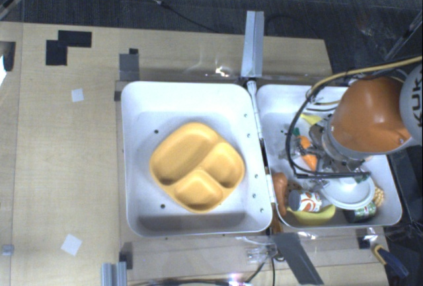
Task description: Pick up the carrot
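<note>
The carrot (308, 160) is a small orange shape in the right bin (277, 106), near that bin's left-middle, partly crossed by black cables. My arm's orange band (367, 114) hangs over the right bin. The gripper (325, 158) reaches down just right of the carrot, very close to it or touching it. The wrist and cables hide most of the gripper. I see nothing clearly held in it.
A yellow divided plate (197, 166) lies in the left bin (139, 113). The right bin also holds a brown-orange piece (280, 184), a banana (312, 214), a small can (308, 201), a white bowl (349, 193) and a dark can (362, 213), crowded along its front.
</note>
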You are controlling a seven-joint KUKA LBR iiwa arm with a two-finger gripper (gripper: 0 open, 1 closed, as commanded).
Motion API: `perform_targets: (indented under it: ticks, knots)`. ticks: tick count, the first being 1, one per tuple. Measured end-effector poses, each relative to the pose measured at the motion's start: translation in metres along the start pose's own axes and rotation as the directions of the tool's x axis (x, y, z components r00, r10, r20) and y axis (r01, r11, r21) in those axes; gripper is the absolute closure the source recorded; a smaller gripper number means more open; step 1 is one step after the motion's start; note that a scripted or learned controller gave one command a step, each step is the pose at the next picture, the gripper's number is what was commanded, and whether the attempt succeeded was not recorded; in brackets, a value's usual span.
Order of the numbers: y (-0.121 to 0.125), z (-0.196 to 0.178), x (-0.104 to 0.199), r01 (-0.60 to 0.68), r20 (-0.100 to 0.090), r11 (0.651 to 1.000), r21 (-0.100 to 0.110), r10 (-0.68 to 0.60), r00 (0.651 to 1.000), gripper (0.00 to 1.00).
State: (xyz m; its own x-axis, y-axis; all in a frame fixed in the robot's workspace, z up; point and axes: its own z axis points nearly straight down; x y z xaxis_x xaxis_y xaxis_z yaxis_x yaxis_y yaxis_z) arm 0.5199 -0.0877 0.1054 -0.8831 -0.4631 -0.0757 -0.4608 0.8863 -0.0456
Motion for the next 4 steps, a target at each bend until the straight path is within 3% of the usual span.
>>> perform_targets:
  ticks: [1,2,3,4]
  knots:
    - [-0.025,0.02,-0.041,0.238,-0.049,0.97,-0.05,-0.241,0.969,0.0]
    - [-0.027,0.006,-0.045,0.236,-0.041,0.971,-0.044,-0.238,0.97,1.0]
    - [-0.026,-0.12,-0.041,0.35,-0.043,0.935,-0.054,-0.352,0.935,1.0]
    - [0.001,-0.121,-0.038,0.66,-0.021,0.747,-0.077,-0.663,0.748,1.0]
